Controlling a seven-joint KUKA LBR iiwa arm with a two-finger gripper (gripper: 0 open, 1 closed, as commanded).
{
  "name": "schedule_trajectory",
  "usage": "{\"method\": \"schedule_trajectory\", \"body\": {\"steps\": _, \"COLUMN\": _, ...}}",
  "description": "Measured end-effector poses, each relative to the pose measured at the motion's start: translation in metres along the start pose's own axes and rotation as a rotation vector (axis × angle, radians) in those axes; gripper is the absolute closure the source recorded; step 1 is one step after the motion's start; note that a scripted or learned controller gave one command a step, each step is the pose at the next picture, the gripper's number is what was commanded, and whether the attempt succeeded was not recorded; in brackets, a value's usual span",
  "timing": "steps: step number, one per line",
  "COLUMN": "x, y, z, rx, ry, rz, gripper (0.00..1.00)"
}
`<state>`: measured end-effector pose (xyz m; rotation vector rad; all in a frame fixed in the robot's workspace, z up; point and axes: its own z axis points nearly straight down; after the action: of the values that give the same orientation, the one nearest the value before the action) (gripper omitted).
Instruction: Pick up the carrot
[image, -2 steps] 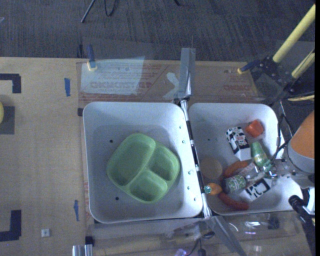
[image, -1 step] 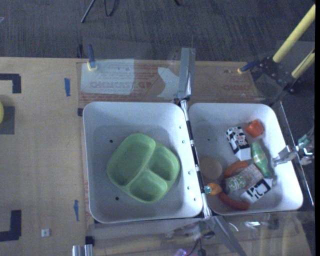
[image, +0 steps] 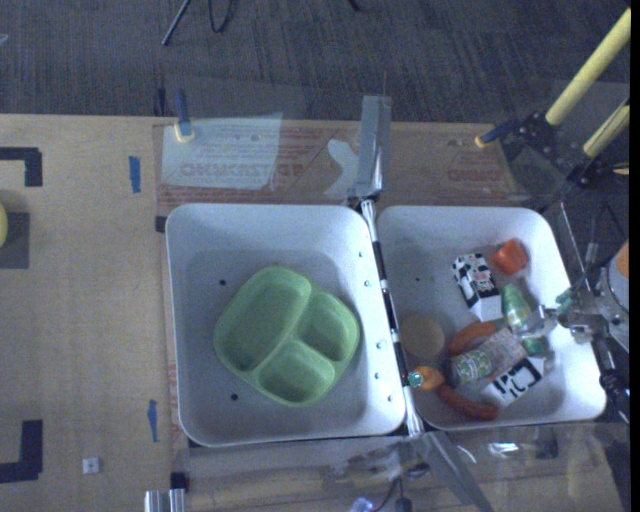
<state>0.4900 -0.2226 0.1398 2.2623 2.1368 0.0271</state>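
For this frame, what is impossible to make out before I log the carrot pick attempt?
- Gripper: in the camera view, at the right bin's right side, blurred among clear hardware; finger state unreadable.
- Carrot: small, low by the divider; its full outline is too small to trace.
- Sausage-like items: partly covered by a packet.
- Green tray in the left bin: compartment contents too blurred to judge.

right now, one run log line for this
task: pick carrot | carrot: right bin, near divider, untouched | claw: over bin's right side | tray: left bin
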Motion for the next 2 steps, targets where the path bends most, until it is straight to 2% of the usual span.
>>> {"method": "schedule_trajectory", "body": {"steps": 1, "x": 0.0143, "y": 0.0007, "z": 0.0101, "rx": -0.026, "ry": -0.026, "rz": 0.018, "gripper": 0.00}}
{"method": "schedule_trajectory", "body": {"steps": 2, "x": 0.0143, "y": 0.0011, "z": 0.0101, "rx": -0.027, "ry": -0.026, "rz": 0.017, "gripper": 0.00}}
